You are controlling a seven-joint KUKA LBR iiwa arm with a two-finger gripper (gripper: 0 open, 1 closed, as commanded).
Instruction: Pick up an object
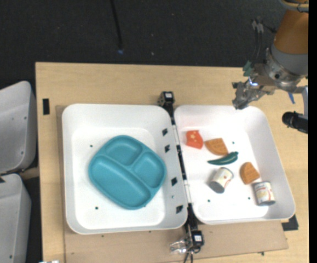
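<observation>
Hovering at the upper right of the frame, the gripper (pixel 245 99) hangs above the right bin's (pixel 276 152) far rim, carrying nothing; its grip cannot be made out. Below it lie a red block (pixel 195 139), two tan pieces, a green pepper (pixel 224 159), a cup (pixel 220 179) and a can (pixel 263 192). A teal divided plate (pixel 127 171) sits in the left bin (pixel 73 147).

Gripper (pixel 245 98) hovers over right bin's (pixel 273 147) far rim.
</observation>
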